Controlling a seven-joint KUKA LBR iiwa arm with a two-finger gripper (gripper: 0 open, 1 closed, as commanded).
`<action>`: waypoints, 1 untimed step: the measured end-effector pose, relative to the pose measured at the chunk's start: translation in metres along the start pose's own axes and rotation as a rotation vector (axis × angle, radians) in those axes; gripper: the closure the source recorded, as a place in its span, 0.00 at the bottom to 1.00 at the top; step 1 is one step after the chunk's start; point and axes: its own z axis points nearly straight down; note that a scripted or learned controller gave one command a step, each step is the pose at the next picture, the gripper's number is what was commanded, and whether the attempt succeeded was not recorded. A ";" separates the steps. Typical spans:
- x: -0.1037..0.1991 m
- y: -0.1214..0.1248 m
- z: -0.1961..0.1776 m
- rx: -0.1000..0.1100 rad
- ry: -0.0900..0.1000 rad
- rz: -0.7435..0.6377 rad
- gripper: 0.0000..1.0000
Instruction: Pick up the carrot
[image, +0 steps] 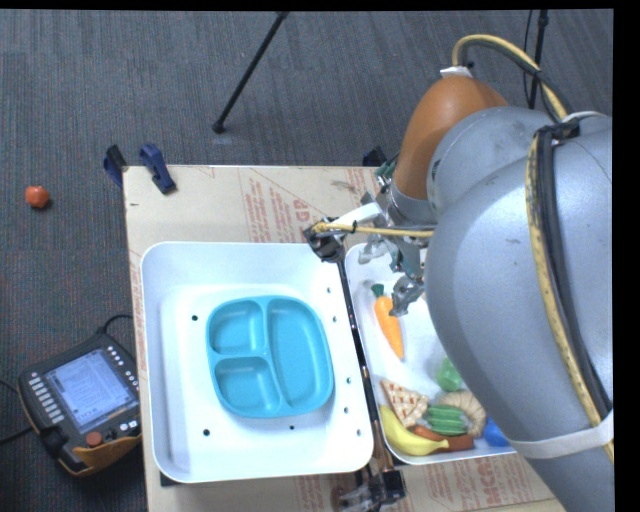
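Note:
An orange carrot (391, 328) with a green top lies in the right white bin (361, 335), near its left wall, pointing toward the front. My gripper (404, 293) hangs directly over the carrot's green end, at or just above it. The grey arm covers most of the right bin's far and right side. The carrot lies flat on the bin floor and does not look lifted.
The left bin (170, 300) holds a blue divided plate (268, 355). At the front of the right bin are a waffle (403, 402), a banana (410, 438), a green piece (450, 375) and other toy food. A teach pendant (80, 400) lies on the floor at the left.

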 end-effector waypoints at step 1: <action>-0.086 0.055 -0.001 0.000 -0.002 -0.191 0.00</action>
